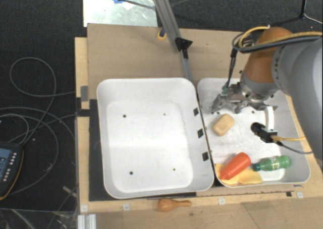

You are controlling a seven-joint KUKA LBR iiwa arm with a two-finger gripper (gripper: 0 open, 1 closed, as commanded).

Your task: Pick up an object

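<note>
Gripper [228, 101] is low over the far end of the right bin [242, 137]. Jaw state: can't tell from this angle, the wrist body hides the gap. Nothing visibly held.

Candidates, relative to the jaws:
- tan block [223, 124]: just beside the jaws on the near side. Closest pick. Whether it touches the tips is unclear. It sits flat on the bin floor.
- orange carrot [235, 165]: well apart from the jaws, toward the bin's front edge, lying across a yellow piece [250, 177].
- green bottle [272, 163]: also well apart, toward the front corner, on its side, next to the carrot.
- left bin [146, 137]: off to the jaws' far side across the divider. No target there.
- small orange-brown item [174, 204]: outside both bins on the bench [126, 51], far from the jaws.

Progress, my read: the approach looks done or nearly done, but grasp and lift are not yet done. The block is on the floor, not raised. Left to do: centre on the block, close, lift clear.

Risk: the jaws look offset to the far side of the block, so a close from here may only clip its edge.
</note>
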